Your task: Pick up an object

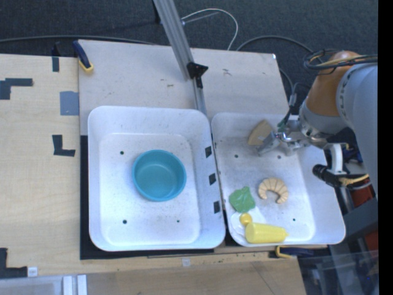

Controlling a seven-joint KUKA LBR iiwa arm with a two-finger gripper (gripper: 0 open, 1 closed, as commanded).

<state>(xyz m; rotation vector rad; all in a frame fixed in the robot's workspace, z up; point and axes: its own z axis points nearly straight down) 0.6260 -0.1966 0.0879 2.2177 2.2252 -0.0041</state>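
One tan wedge-shaped piece [260, 132] sits at the far end of the right bin [319, 226], and the hand [274, 141] is right against it, the piece just to its left as I look down. Whether it's pinching the piece or spread beside it, I cannot tell. Croissant [274, 190] lies nearer me.

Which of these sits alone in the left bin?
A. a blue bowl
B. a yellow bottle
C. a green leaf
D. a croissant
A: the blue bowl is the one thing lying in the left bin, while the yellow bottle, croissant and green leaf all lie in the right bin.
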